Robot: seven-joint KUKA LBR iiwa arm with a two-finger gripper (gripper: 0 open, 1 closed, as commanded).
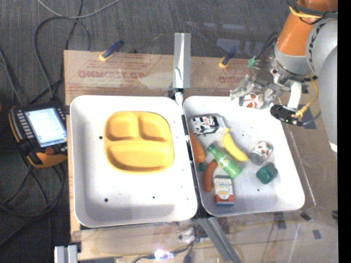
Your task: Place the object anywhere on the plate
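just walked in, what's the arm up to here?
The arm's gripper is over the far edge of the right bin, with a small red-and-white object at its fingers; I can't tell whether it is gripped. The yellow sectioned plate sits in the left bin with nothing on it yet. In the right bin lie a banana, a green bottle, a can, a small carton and a dark green cup.

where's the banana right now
The yellow toy banana lies in the right white bin, near its middle, touching the green plastic bottle beside the small can.
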